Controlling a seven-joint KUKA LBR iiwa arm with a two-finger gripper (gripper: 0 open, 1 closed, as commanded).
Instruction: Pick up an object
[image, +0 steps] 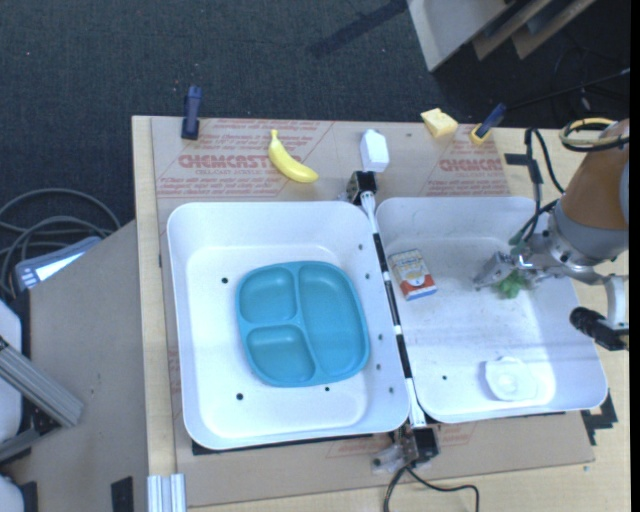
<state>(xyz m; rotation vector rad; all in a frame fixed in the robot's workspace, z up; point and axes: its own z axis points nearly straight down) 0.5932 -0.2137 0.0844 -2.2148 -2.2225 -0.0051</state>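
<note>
My gripper (497, 272) hangs low over the right part of the right bin (470, 215), at the end of the grey arm with the orange band. A small green object (513, 286) lies right at the gripper, partly under it; whether it is gripped is unclear. A small red and white box (412, 275) lies at the bin's left side, well left of the gripper. A white round lid (508, 378) rests near the bin's front.
The left bin (200, 270) holds a blue divided plate (300, 322). On the bench behind the bins lie a banana (289, 160), a white block (374, 150), a yellow piece (438, 122) and a blue clip (191, 110). A black cable (538, 170) runs along the arm.
</note>
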